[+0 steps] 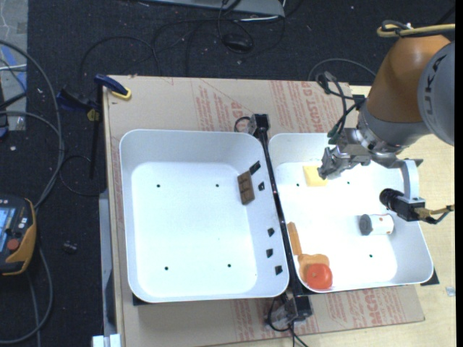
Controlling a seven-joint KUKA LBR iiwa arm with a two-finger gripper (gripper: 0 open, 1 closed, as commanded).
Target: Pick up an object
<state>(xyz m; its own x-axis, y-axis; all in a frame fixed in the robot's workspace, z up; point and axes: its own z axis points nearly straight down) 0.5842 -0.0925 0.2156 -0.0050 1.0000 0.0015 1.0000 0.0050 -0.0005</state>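
Gripper (334, 163) mine, low in right shallow white plastic bin (412, 266), tip touching pale yellow flat block (315, 176) near back wall; likely chosen target, lying flat, easy to reach from above. Nothing seen pinched; jaw state: cannot tell.

Right bin holdings:
- yellow block, 1, by gripper.
- small grey-and-white cylinder (377, 225), 1, on side, apart.
- red ball on orange-handled piece (312, 267), 1, front-left corner.

Left white bin (137, 194): brown chocolate-like bar (247, 188), 1, beside right wall.

Bins: 2, side by side on tabletop (181, 100).
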